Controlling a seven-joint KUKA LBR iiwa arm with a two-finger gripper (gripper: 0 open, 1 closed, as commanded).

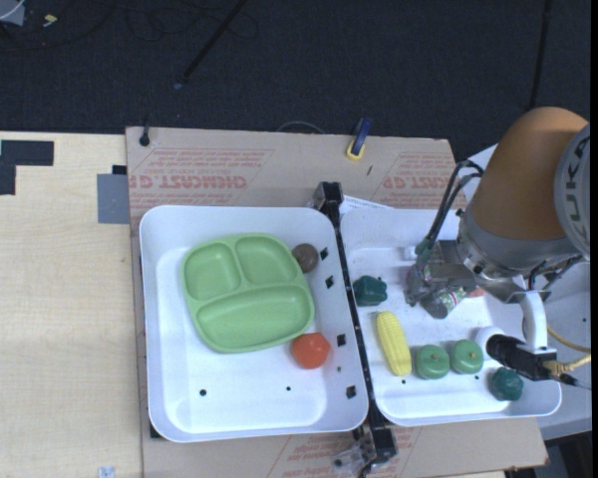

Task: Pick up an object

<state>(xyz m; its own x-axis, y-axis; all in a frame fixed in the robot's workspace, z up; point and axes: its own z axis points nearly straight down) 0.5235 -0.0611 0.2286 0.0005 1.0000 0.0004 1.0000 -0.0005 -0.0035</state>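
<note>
The arm (533, 182) is reaching in from the right, its orange band looming over the far right corner of the right bin (419, 411), wrist bending down toward the bin floor. The gripper (431, 292) is hanging low over the middle of that bin; whether it is apart or together, I cannot tell from this angle.

Going near to far: a dark green piece (505, 382) is sitting at the near right corner, with two lighter green round pieces (448, 358) just left of it, side by side. A yellow corn cob (393, 343) is lying lengthwise beside them, near and left of the gripper. A dark green pepper (369, 289) is sitting just left of the gripper, close to the divider.

In the left bin (169, 267), an orange-red ball (310, 350) is resting near a green divided plate (247, 292), and a brown ball (305, 257) is touching the plate's far right edge.
</note>
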